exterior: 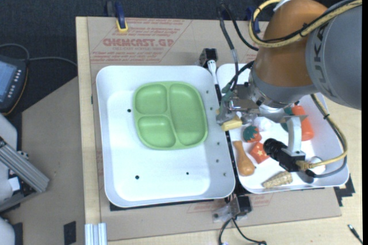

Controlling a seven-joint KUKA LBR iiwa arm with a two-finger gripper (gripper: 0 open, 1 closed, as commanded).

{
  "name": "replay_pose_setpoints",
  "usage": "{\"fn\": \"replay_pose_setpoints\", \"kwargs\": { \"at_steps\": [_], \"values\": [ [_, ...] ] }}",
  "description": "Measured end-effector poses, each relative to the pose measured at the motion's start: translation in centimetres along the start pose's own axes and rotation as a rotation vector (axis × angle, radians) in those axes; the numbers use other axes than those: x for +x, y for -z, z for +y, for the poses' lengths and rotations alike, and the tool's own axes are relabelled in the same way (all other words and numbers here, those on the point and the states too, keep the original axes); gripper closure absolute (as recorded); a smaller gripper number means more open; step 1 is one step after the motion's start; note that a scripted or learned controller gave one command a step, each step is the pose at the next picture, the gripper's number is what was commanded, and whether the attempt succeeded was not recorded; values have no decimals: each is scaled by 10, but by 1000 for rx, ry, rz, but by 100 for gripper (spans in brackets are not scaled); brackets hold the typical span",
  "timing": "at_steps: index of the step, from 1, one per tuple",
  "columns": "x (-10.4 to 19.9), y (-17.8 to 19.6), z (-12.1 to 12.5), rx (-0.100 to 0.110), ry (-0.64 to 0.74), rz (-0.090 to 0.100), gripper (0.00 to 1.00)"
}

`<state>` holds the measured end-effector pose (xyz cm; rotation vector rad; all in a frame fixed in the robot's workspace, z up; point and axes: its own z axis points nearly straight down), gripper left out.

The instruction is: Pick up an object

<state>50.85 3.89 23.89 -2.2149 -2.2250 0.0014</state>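
Note:
My gripper point(233, 110) hangs low over the left edge of the right bin point(333, 149), under the grey and orange arm. Just beneath it lies a small yellow piece point(232, 124). Close by are a green and red toy point(250, 134), a red piece point(258, 152) and an orange carrot-shaped toy point(245, 160). A tan ridged cone point(277, 180) rests near the bin's front edge. An orange object point(305, 126) sits to the right, partly hidden by the arm.
The left bin point(115, 146) holds a green divided plate point(171, 115) in its upper middle. The raised rim between the two bins runs right beside the gripper. The arm's bulk covers the back of the right bin.

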Motion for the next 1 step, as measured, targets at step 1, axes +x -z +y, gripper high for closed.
{"fn": "replay_pose_setpoints", "kwargs": {
  "at_steps": [1],
  "values": [
    [49, -7, 0, 0, 1, 1, 100]
  ]
}}
